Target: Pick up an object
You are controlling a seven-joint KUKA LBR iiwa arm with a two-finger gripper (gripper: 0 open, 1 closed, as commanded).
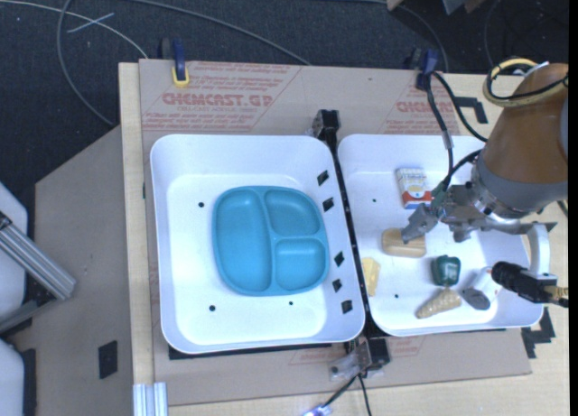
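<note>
The grey arm with its orange band is seen entering from three o'clock, bent down over the right-hand shallow white bin [388, 157], its wrist angled toward nine o'clock. The two-finger gripper [417, 226] is lowered just above a pale tan, bread-like lump [403, 244], which lies near the bin's centre; whether that lump is touched cannot be told, and nothing is seen gripped. A small white carton with red and blue print [412, 185] is placed at twelve o'clock from the gripper. At five o'clock from it a dark green cup-like object [445, 270] is found, with a beige cone-shaped piece [438, 303] and a small grey piece [475, 297] below. A yellow wedge [370, 276] rests by the bin's nine o'clock wall. In the left-hand white bin [172, 225] a turquoise three-compartment plastic tray [269, 238] is laid centrally.
</note>
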